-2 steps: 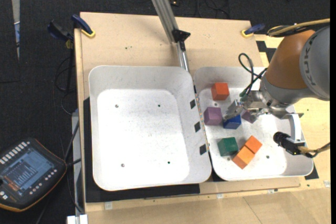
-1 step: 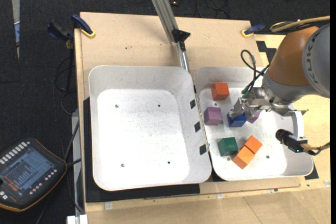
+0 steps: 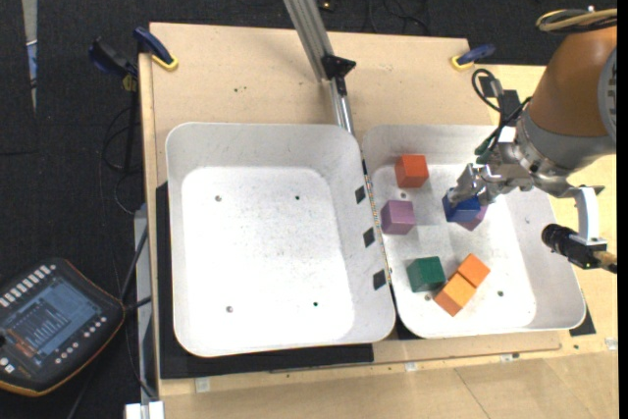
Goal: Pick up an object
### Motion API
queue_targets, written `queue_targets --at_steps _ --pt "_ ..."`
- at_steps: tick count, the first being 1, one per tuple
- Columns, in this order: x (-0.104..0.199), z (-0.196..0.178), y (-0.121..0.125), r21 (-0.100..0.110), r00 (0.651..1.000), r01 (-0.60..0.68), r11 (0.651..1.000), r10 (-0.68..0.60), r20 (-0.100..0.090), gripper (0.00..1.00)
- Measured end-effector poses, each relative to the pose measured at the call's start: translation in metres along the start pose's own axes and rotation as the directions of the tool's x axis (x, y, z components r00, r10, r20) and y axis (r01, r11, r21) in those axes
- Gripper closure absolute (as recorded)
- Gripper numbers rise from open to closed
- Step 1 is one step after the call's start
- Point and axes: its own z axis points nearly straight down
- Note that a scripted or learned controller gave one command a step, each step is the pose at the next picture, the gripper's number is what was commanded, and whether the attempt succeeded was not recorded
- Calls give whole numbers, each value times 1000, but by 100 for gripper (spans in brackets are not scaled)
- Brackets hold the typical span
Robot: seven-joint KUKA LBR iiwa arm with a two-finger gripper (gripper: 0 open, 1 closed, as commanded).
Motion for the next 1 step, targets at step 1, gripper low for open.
queue_targets --at_steps 1 --pt "-3 -43 3 0 1000 1 1000 -1 0 100"
